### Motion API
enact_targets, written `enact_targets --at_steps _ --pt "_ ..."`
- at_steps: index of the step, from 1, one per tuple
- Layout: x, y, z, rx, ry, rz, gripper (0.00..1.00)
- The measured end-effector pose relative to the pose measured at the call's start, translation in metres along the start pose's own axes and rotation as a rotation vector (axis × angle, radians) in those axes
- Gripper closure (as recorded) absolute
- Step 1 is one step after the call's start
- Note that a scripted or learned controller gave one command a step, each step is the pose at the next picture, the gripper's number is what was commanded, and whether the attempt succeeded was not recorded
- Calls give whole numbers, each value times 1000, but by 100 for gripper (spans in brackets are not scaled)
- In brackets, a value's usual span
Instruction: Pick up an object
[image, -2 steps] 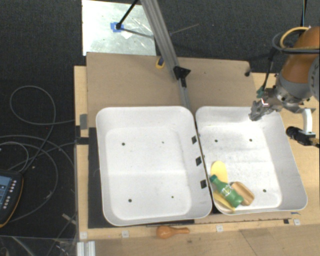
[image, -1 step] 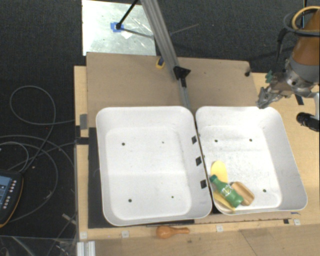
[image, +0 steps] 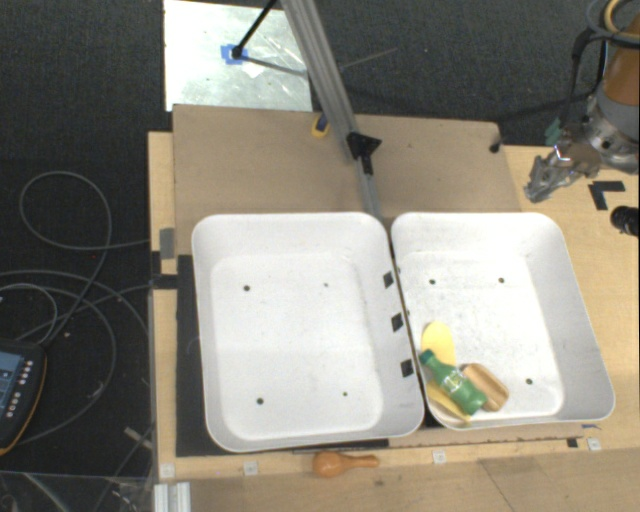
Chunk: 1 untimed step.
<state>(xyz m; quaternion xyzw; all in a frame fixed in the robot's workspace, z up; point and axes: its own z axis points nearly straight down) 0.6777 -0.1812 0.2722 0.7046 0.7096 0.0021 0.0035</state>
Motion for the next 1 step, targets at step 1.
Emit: enact_targets --at_steps 1 --pt "54 -7 -5 5 3 -4 100"
